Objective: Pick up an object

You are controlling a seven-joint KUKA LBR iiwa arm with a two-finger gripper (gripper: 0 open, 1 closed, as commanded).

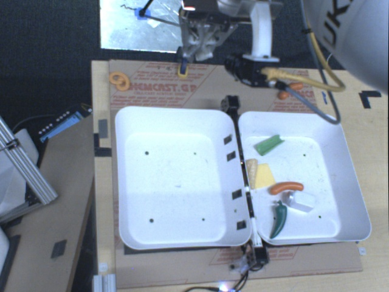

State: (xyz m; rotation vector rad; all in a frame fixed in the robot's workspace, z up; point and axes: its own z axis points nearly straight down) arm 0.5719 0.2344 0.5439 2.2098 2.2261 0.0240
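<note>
Nearest the lens, at the front of the right-hand shallow white plastic bin [349,181], a dark green curved pepper-shaped toy [279,219] lies pointing toward the front rim. Just beside its upper end sits a small white blocky piece [300,201], and touching that from behind is an orange-red sausage-shaped toy [285,187]. A pale yellow wedge like a cheese slice [263,176] rests against the divider between the bins, and a bright green flat strip [268,144] lies farther back, tilted.

Beside it, the left-hand shallow white bin [130,181] shows bare floor with a few dark dots.

Both bins sit on a brown cardboard sheet [158,85], which carries an orange pretzel-shaped ring [119,79] near its back left corner.

Well behind the bins, the two-finger gripper [197,52] hangs above the cardboard's back edge, apart from every toy. Its tips are drawn close together with nothing visible between them, just above a small yellow tab [182,70].
</note>
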